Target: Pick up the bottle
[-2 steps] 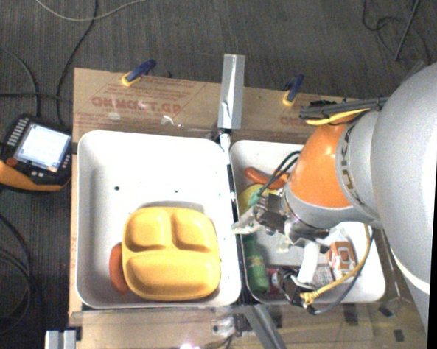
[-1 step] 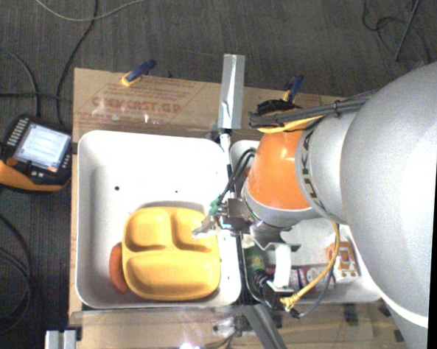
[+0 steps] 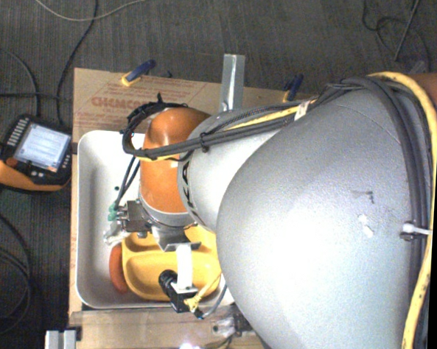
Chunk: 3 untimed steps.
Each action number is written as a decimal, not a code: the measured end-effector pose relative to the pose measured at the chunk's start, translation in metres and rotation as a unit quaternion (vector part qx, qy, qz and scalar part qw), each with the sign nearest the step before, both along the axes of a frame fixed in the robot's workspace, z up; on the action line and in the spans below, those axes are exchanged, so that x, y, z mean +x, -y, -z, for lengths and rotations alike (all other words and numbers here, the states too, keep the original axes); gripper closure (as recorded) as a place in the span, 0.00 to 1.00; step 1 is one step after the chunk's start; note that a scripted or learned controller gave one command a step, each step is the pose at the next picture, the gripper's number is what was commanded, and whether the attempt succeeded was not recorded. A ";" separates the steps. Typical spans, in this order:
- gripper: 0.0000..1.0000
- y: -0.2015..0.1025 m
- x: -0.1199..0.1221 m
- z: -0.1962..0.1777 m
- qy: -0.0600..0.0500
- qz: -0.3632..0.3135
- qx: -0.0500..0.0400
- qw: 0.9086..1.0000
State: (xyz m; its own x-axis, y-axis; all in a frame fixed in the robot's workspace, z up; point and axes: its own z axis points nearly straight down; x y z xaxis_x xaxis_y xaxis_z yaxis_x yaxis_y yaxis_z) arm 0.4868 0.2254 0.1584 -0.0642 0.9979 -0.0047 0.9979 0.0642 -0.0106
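A yellow, rounded object (image 3: pixel 145 270) lies at the near end of the left white bin (image 3: pixel 91 199); it may be the bottle. An orange-red part (image 3: pixel 114 267) sits at its left end. My gripper (image 3: pixel 138 223) hangs straight down over the yellow object's upper edge, below the orange wrist band (image 3: pixel 163 167). The wrist hides where the gripper meets the object. My arm's big grey body (image 3: pixel 326 228) covers the right half of the view.
The left bin's bare floor stretches away from the gripper towards its far left corner. A cardboard sheet (image 3: pixel 109 97) lies under the bins, held by blue clamps (image 3: pixel 138 71). A metal post (image 3: pixel 232 79) stands at the back. A teach pendant (image 3: pixel 34 151) rests on the floor to the left.
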 end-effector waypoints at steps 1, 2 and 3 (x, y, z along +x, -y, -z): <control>0.00 0.014 0.090 -0.039 0.002 0.001 -0.002 1.000; 0.00 0.030 0.049 -0.137 0.004 0.144 -0.003 0.990; 0.00 0.127 0.081 -0.151 0.003 0.297 -0.004 0.955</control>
State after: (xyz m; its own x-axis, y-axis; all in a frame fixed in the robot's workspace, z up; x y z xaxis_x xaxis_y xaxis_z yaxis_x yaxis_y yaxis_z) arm 0.5676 0.0984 0.3094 0.5131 0.8583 -0.0116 0.8583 -0.5131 -0.0019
